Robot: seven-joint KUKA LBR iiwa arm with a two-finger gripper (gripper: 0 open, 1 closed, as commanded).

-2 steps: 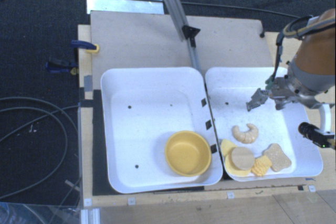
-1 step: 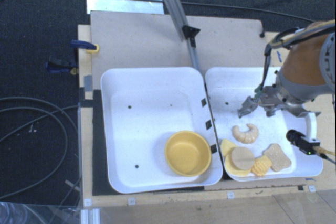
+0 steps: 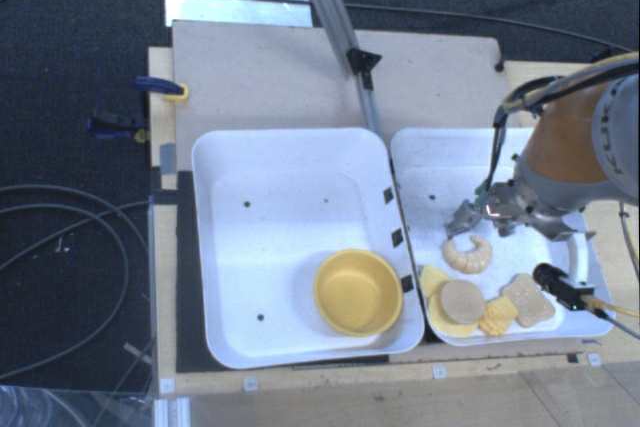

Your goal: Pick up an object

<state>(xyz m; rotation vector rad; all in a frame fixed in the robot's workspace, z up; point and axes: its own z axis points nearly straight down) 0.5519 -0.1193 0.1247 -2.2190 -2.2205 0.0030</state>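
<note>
The right bin (image 3: pixel 440 170) holds several toy foods. A tan croissant (image 3: pixel 468 255) lies mid-bin. Along the front wall lie a yellow wedge (image 3: pixel 432 283), a round beige biscuit (image 3: pixel 462 301), a yellow waffle piece (image 3: pixel 497 317) and a slice of toast (image 3: pixel 528 300). My gripper (image 3: pixel 468 218) hangs low over the right bin, just behind the croissant's upper edge and very close to it. The grey arm with its orange band (image 3: pixel 565 140) comes in from the right. Nothing is visibly held.
A yellow bowl (image 3: pixel 358 291) stands at the front right of the left bin (image 3: pixel 260 185). A slanted metal pole (image 3: pixel 330 5) runs from the top down to the wall between the bins. A black part with a green light (image 3: pixel 562 288) overhangs the right bin's front right corner.
</note>
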